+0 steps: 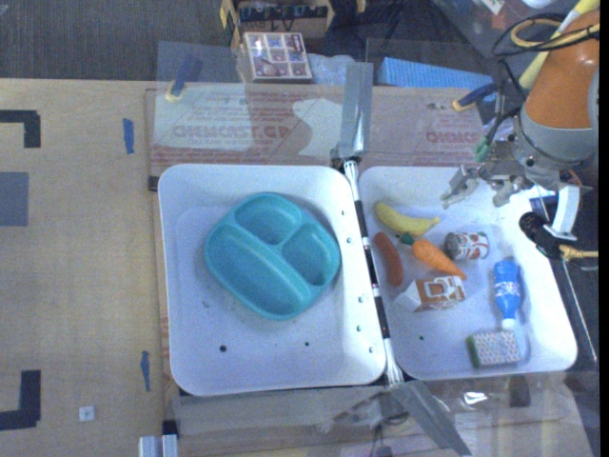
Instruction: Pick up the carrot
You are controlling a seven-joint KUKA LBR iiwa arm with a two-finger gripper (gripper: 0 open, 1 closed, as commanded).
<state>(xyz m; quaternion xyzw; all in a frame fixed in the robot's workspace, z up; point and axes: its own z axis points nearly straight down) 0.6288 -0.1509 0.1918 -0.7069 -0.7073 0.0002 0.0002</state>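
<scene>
So, going left to right across the bench [76,255]: the left bin [190,350] has just 1 thing in it, a teal divided plate [273,253] sitting roughly in the middle. We don't need that for this job.

Over the divider, the right bin [552,350] is where all the clutter is. First a reddish sausage-looking piece [388,259] by the bin's left wall, with a banana [404,220] just above it. Then the carrot [437,256], our target, lying flat on the bin floor at a slant, green end up-left and tip pointing down-right. It's crowded: a small carton [438,292] is touching or nearly touching its tip, and a small can [467,246] sits just beside it on the right. Further right we see a blue bottle [506,289] and a green-edged sponge [497,347] near the front.

The hand [481,187] hangs over the back part of the right bin, up and to the right of the carrot and well apart from it. Its 2 fingers look spread, with nothing between them.

So progress-wise, we'd say basically 0 of the pick is done. What's left, as we judge it: line up over the carrot, come down, close on it without grabbing the carton or can, and lift.
</scene>
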